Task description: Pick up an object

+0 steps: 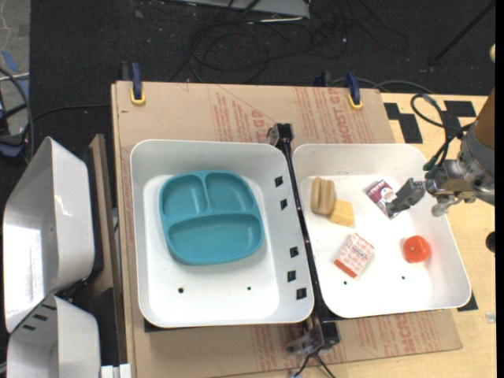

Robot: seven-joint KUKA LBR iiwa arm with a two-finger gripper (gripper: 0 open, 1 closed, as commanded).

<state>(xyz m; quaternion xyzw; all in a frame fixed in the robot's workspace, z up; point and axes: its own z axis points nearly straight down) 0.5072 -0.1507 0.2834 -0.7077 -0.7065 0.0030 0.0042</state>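
Camera view: gripper hangs by the right bin's right rim, beside a small dark packet; jaw state cannot be told. The packet looks light, thin and crushable; best pinched across its short sides.

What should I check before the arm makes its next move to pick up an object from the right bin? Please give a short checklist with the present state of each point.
1. Objects to pick lie in the right bin: ok. A tan block, yellow piece, dark packet, red-and-white packet and red object.
2. Gripper is over the right bin: ok, beside the dark packet.
3. Something sits between its fingers: cannot tell.
4. Red object and red-and-white packet lie apart from the others: ok.
5. Tan block is separate from the yellow piece: not ok, they touch.
6. The teal tray is away from the arm's work: ok, it lies in the left bin.
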